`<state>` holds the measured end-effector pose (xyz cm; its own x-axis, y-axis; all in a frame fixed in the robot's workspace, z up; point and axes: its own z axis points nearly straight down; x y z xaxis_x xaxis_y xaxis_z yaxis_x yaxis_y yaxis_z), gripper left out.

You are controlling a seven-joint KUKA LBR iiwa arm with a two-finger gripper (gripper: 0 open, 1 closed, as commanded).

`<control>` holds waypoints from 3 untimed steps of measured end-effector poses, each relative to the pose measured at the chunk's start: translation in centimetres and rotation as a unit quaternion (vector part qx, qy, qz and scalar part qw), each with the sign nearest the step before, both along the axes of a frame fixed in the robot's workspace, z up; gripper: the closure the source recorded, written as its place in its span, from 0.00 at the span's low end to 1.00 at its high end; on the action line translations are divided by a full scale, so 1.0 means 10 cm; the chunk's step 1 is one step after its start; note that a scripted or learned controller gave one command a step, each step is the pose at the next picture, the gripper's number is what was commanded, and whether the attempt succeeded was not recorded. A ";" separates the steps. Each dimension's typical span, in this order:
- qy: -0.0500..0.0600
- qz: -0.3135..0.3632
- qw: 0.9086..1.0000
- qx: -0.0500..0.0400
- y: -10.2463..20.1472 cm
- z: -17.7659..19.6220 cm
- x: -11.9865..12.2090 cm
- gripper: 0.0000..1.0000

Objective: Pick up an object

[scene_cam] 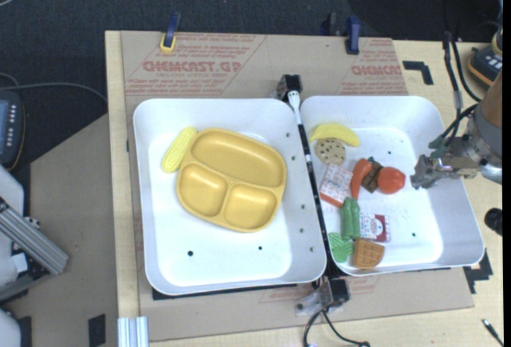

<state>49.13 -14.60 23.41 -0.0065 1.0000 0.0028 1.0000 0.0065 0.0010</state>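
You've got the two-finger gripper (425, 175) hanging over the right-hand shallow white bin (431, 118), out toward its 3 o'clock side, and honestly I can't tell from this angle whether it's spread or pinched, and I can't see anything in it. The nearest candidate is the round red toy tomato (390, 179), sitting just at the gripper's 9 o'clock, with the orange-red toy pepper (363, 173) touching it on the far side. Everything else is bunched toward the bin's 9 o'clock wall: yellow plastic banana (335, 132) at the top, round speckled cookie (329, 150) right under it, a small white-and-red packet (334, 183), a green toy vegetable (350, 219), and a tan waffle piece (367, 253) down at 6 o'clock. My guess is the arm's parked there because the tomato is the easiest thing to reach. The left-hand white bin (160, 178) holds a yellow divided plastic tray (231, 178) with a yellow toy corn cob (179, 148) leaning at its 10 o'clock edge.
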 end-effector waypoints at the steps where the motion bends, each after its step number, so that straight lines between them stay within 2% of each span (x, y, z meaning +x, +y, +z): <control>1: 0.001 0.000 1.000 0.000 0.51 0.03 -0.07 1.00; 2: 0.002 -0.003 1.000 -0.001 0.62 -0.12 0.02 1.00; 3: 0.002 -0.003 1.000 0.000 0.70 -0.02 -0.13 1.00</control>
<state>47.87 -7.57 23.21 -0.0011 1.0000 0.0019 1.0000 0.0011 -0.0023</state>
